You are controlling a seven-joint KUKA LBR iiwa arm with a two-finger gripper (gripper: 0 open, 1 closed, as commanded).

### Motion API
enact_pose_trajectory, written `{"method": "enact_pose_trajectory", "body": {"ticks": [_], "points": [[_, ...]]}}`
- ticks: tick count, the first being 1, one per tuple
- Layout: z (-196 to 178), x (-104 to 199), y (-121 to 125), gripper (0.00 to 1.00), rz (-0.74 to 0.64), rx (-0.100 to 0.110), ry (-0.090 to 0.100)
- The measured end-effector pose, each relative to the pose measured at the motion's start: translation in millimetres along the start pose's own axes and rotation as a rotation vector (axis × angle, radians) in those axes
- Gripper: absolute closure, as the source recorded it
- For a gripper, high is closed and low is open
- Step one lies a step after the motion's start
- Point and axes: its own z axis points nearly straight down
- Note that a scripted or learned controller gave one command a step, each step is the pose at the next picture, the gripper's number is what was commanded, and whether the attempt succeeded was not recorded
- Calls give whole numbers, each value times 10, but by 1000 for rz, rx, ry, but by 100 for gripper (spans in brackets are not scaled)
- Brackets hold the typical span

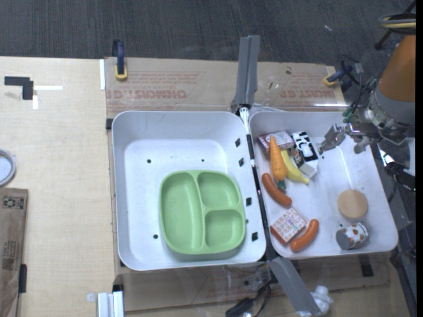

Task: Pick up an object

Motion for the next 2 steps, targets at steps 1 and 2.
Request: {"method": "enact_pose_trajectory", "body": {"ticks": [1,2], "points": [[971,217,347,0,-47,-1,-1],[920,208,344,100,-48,4,-1]]}}
